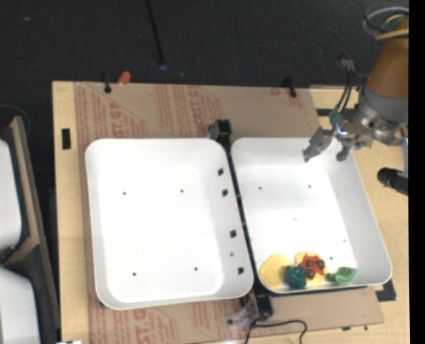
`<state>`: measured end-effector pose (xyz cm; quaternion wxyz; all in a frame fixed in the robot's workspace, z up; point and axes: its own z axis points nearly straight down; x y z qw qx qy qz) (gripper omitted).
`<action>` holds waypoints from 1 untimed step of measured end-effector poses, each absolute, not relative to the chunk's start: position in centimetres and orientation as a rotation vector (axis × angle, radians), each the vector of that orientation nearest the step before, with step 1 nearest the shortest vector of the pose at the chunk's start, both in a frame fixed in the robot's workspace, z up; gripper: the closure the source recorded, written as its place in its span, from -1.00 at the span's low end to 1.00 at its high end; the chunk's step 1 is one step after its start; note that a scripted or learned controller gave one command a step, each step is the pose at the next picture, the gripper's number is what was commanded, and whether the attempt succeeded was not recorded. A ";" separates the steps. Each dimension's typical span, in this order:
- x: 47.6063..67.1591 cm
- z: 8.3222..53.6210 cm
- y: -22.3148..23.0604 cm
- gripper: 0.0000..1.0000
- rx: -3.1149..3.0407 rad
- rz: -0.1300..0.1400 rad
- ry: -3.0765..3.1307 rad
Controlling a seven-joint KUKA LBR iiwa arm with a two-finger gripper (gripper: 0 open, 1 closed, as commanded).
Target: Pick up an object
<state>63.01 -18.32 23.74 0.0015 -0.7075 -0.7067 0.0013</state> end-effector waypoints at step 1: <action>62.4 19.3 -18.1 -1.00 -2.220 0.003 -2.219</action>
